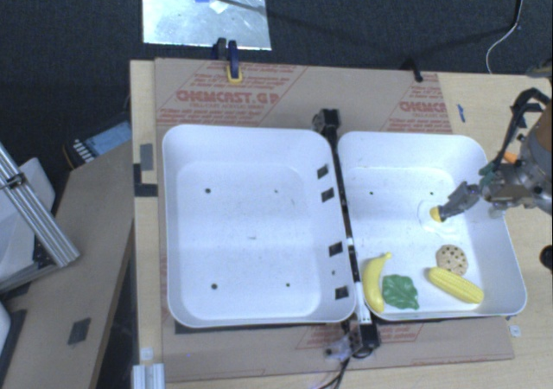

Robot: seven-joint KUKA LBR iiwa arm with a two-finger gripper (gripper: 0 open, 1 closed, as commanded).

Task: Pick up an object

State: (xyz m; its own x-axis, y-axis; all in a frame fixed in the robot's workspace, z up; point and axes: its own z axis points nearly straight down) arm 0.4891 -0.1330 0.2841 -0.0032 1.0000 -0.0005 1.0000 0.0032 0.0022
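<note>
Grey two-finger gripper (pixel 441 213) is seen low in the right white plastic bin (pixel 406 154), at 3 o'clock; fingers' state cannot be told; small yellow object (pixel 435 215) at tip.

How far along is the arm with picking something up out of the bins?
Nothing looks lifted yet. The banana, green toy, cookie and corn cob all lie on the floor of the right bin. In hand: the end effector is low in that bin at a small yellow object. Left: a secure grasp and the lift.
</note>
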